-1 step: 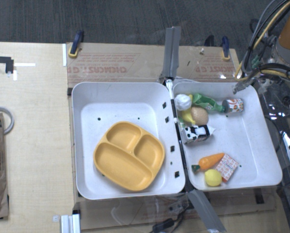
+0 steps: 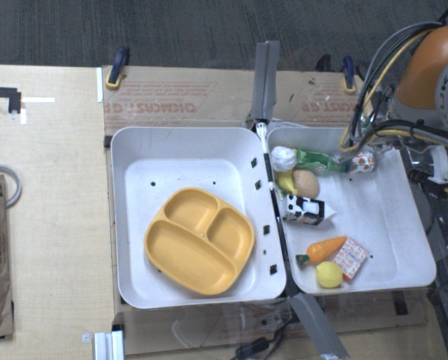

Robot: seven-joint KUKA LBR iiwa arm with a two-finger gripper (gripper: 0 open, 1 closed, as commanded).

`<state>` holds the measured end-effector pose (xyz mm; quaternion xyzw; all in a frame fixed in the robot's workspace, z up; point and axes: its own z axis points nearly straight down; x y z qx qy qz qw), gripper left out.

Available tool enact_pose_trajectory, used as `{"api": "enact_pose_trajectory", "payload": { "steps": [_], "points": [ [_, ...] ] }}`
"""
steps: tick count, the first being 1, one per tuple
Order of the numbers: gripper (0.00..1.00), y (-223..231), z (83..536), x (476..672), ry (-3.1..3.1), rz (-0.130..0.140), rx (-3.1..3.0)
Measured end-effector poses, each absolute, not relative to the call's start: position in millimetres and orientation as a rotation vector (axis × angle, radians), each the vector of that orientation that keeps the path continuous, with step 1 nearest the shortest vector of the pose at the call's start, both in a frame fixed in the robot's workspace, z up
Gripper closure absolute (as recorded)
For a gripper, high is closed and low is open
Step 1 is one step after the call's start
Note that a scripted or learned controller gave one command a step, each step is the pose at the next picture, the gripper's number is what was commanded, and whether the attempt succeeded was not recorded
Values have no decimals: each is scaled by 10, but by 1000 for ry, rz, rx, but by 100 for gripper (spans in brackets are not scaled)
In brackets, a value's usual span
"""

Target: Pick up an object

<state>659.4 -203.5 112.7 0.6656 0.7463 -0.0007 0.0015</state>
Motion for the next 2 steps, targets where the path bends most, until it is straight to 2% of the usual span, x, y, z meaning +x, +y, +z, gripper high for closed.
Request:
{"api": "enact_pose_trajectory", "payload": {
  "steps": [1, 2],
  "points": [
    [0, -1589, 1441, 6045, 2739, 0, 1530],
    [0, -1334, 985, 6271, 2864, 5, 1250]
  ]
}}
